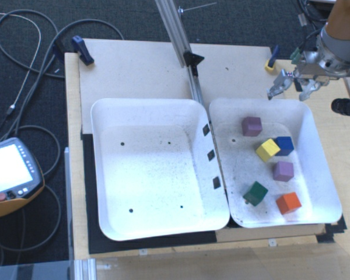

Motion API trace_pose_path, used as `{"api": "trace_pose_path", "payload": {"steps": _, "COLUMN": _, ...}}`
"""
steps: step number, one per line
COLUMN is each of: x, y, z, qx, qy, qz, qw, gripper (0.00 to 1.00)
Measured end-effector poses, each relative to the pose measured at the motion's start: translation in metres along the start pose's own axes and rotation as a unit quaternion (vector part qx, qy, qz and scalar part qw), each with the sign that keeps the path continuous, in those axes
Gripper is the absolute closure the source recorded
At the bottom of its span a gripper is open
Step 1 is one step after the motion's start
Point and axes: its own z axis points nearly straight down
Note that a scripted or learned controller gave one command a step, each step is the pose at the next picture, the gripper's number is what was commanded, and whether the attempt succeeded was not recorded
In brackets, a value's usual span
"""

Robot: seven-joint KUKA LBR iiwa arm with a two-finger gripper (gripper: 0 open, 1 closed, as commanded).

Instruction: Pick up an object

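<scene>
End effector [291,88] hovers above the right bin's [321,156] far rim — fingers spread, holding nothing; six blocks lie inside, yellow block [268,149] touching blue block [284,145].

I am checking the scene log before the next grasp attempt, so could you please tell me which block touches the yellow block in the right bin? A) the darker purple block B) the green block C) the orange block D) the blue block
D: the blue block sits right against the yellow block near the middle of the right bin, while the other blocks lie apart from it.
</scene>
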Motion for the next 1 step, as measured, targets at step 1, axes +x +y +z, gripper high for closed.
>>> {"api": "trace_pose_path", "payload": {"steps": 1, "x": -0.0056, "y": -0.0175, "z": 0.0911, "qx": 0.003, "qy": 0.001, "qz": 0.001, "qw": 1.0000, "gripper": 0.00}}
